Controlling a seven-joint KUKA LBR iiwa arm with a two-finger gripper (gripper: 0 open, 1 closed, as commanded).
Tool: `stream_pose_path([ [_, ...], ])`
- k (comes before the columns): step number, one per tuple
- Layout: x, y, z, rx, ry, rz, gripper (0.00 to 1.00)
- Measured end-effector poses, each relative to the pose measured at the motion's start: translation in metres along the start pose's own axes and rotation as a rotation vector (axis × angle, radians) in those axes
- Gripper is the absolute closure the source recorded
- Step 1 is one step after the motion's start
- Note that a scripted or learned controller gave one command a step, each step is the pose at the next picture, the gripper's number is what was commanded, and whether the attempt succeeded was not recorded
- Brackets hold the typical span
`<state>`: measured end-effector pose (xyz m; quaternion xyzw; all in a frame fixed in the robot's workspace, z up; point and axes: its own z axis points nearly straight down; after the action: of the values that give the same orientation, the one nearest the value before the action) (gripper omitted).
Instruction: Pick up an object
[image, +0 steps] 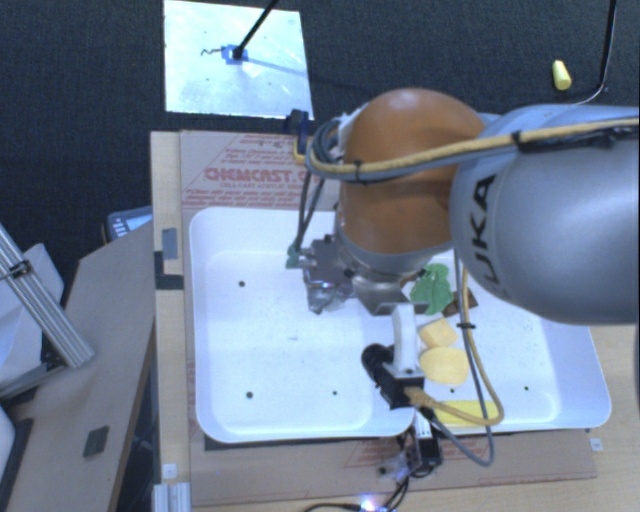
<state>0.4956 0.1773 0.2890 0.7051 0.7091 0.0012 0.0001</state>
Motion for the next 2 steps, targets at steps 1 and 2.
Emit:
stream_pose_path([
  [1, -0.022, -0.006, -0.074, -0.005, 0.001, 0.006, 1.00],
  [2, -0.018, -0.009, -0.256, -0.019, 0.006, 0.001, 1.00],
])
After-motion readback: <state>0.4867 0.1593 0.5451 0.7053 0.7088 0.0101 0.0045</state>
